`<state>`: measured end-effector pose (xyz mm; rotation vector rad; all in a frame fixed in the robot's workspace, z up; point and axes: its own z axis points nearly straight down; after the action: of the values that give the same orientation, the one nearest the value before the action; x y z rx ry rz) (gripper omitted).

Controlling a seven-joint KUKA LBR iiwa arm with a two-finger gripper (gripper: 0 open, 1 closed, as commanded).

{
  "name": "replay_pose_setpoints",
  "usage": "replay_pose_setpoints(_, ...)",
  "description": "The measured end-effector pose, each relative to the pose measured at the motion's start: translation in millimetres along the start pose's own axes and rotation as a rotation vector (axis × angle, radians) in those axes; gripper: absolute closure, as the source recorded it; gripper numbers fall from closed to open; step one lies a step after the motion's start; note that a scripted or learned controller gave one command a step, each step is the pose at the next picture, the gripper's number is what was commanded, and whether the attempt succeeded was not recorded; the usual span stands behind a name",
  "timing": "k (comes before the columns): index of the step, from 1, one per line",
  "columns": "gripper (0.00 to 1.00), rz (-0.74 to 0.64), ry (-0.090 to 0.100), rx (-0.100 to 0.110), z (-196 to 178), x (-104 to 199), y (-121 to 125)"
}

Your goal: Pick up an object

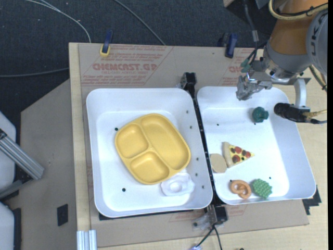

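Over the far end of the right bin [283, 145], the gripper [245, 91] is hanging close to the rim. The view is not showing how far open it is, and nothing is showing in its grasp.

The nearest candidate, a small teal toy [259, 113], is lying just beside the gripper, toward the near side and slightly to the view's right.

Risk: a straight descent from this position is likely landing on the rim or on bare floor, not on the toy. If the teal toy is round, an off-centre closing is liable to be pushing it away.

Further toward the near side, a pizza slice [237, 153] is lying against or almost against a tan cookie [218, 163]. A closing there is risking two items or neither.

A pretzel [240, 188] and a green bumpy toy [261, 188] are sitting side by side by the near wall, leaving little entry room.

Open floor is surrounding the teal toy on all sides.
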<state>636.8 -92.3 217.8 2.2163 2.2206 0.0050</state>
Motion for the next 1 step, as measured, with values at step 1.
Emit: replay_pose_setpoints(1, 1.0, 0.001, 0.0, 0.002, -28.9, -0.1, 1.5)
